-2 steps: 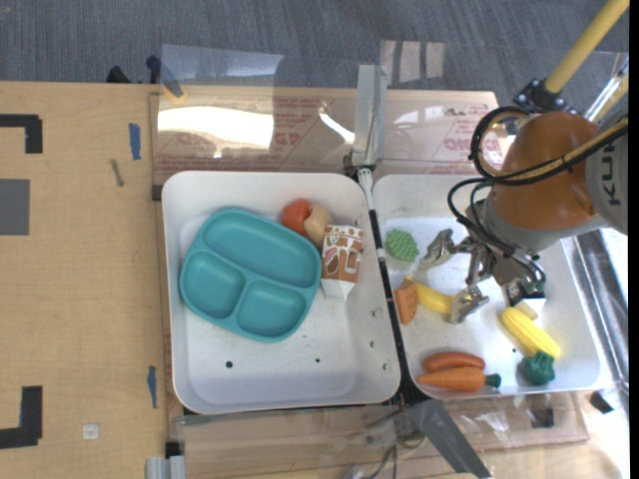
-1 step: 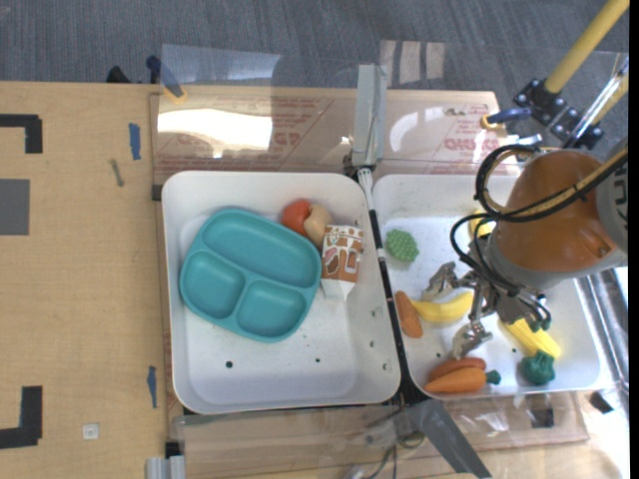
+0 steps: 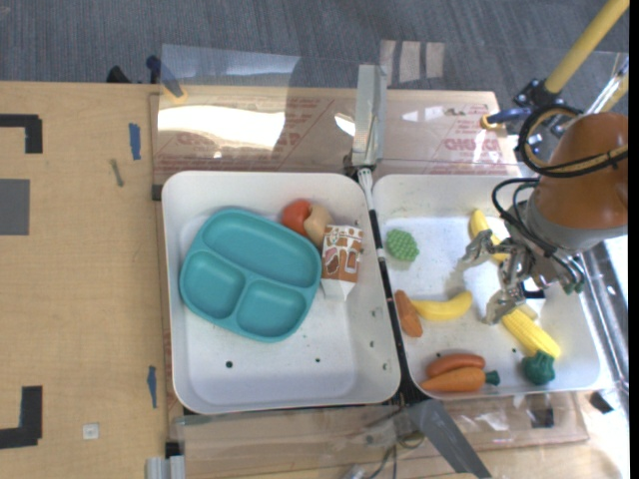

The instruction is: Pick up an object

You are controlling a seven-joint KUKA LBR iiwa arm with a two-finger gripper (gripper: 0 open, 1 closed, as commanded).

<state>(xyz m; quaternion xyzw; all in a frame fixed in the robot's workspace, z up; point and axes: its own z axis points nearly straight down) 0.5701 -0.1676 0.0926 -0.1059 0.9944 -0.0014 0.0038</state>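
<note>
A: Gripper [image 3: 496, 279], item one: hangs over the right bin [image 3: 435, 236], metal fingers spread apart, nothing between them. Orange band of the arm [image 3: 587, 173] directly above it, cables looped around.

B: Nearest entries?

A: Yellow corn cob [image 3: 532, 331], just below and right of the fingertips, lying at a slant. Banana [image 3: 443, 307], just left of the fingertips, lying flat on the bin floor. A second yellow piece [image 3: 481, 225] sits above the gripper, partly hidden; type cannot be told.

B: Rest of that bin?

A: Green round ribbed item [image 3: 401, 245] near the upper left. Small orange carrot [image 3: 407, 314] against the left wall. Larger carrot pair [image 3: 457, 372], orange and red-orange, along the lower edge. Dark green broccoli-like piece [image 3: 538, 368] in the lower right corner.

B: Left bin [image 3: 270, 382]?

A: Teal divided plate [image 3: 253, 273], three compartments, nothing in them. Red tomato [image 3: 296, 215] and a tan rounded item [image 3: 316, 225] touching each other at the plate's upper right. Small printed carton [image 3: 341, 257] beside them, against the dividing wall.
</note>
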